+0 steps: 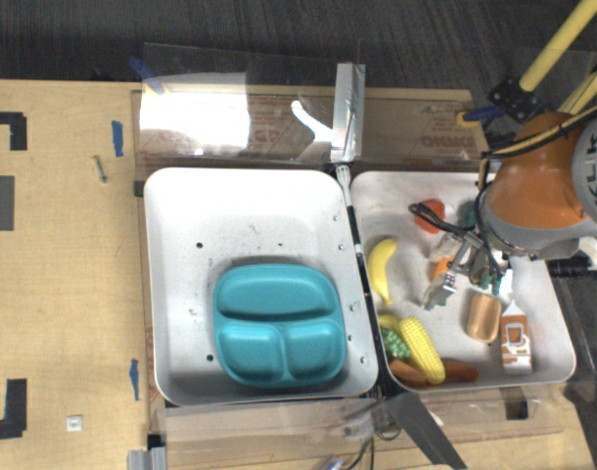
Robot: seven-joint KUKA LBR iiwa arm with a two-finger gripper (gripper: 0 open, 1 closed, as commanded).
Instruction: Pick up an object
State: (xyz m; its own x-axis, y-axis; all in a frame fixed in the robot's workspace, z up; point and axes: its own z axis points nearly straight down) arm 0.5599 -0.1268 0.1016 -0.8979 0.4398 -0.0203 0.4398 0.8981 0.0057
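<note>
- Inside the left bin (171, 213) lies a teal divided tray (277, 323).
- Right bin (558, 355): banana (381, 268), corn cob (422, 349), sausage (445, 371), copper cup (482, 316), small carton (515, 341), red-orange toy (429, 211).
- Pincer (453, 272) hovers over the right bin's middle; whether it is wide or narrow I cannot tell.

The teal tray (277, 323) looked like smooth, glossy plastic, and both white bins (171, 262) were matt plastic. The banana (382, 267) and corn (422, 349) seemed shiny plastic; the bench (54, 292) looked like matt wood.
</note>
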